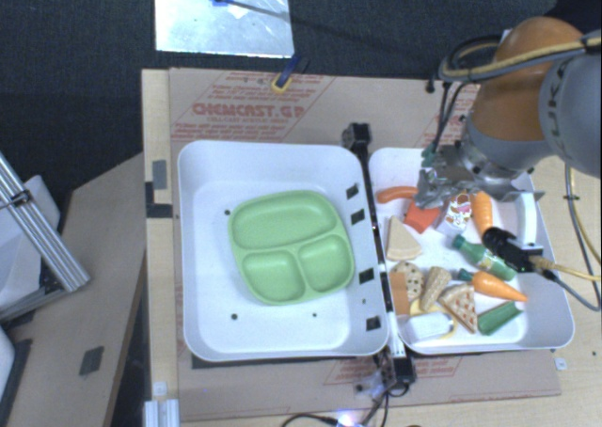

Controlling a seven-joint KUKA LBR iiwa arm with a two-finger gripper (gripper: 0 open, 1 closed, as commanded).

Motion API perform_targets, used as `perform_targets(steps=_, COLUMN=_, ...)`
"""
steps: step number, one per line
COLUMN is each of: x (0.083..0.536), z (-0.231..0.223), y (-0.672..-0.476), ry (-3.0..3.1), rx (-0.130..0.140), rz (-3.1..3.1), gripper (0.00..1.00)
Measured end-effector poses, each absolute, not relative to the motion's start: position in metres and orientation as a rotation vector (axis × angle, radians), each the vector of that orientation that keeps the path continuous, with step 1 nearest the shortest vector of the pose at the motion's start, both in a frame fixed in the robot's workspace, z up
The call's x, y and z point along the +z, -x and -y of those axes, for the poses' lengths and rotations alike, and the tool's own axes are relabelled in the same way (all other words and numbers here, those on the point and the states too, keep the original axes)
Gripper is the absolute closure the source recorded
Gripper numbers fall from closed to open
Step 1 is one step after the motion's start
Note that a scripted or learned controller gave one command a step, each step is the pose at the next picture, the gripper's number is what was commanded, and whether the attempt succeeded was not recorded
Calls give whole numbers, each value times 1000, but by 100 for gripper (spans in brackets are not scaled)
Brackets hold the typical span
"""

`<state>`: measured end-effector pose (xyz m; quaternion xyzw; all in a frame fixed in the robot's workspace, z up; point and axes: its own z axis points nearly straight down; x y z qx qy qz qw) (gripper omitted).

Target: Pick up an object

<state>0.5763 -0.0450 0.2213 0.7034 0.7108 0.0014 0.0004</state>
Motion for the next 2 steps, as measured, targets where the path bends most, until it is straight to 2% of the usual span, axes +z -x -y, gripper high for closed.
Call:
perform_targets(steps=1, x=217, z=-15, y=-590, ry=-2210, rx=5, rz=-2233, gripper=100)
perform_targets(steps=2, x=220, z=-50, y=-609, ry=-2211, rx=6, rz=-2230, gripper=100)
